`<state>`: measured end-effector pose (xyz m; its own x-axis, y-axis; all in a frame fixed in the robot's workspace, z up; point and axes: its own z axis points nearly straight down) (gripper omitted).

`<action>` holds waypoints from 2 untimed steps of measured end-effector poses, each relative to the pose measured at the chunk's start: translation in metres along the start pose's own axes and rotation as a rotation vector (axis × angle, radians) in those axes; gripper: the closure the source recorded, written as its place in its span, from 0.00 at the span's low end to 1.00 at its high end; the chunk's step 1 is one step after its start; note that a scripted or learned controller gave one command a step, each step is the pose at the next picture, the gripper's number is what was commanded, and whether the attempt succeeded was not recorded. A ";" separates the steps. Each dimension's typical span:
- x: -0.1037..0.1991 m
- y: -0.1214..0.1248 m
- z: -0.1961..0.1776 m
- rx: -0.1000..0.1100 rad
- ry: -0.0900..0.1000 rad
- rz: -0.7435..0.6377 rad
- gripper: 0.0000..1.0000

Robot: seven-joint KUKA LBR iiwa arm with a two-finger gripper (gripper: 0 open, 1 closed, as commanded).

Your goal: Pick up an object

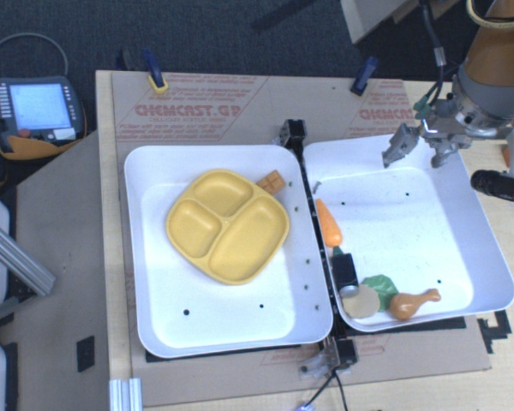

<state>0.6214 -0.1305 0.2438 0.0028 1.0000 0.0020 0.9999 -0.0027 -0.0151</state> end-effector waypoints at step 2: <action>0.011 0.003 0.043 -0.008 0.000 -0.004 0.00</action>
<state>0.6234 -0.1194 0.2009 -0.0014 1.0000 0.0016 1.0000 0.0014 -0.0069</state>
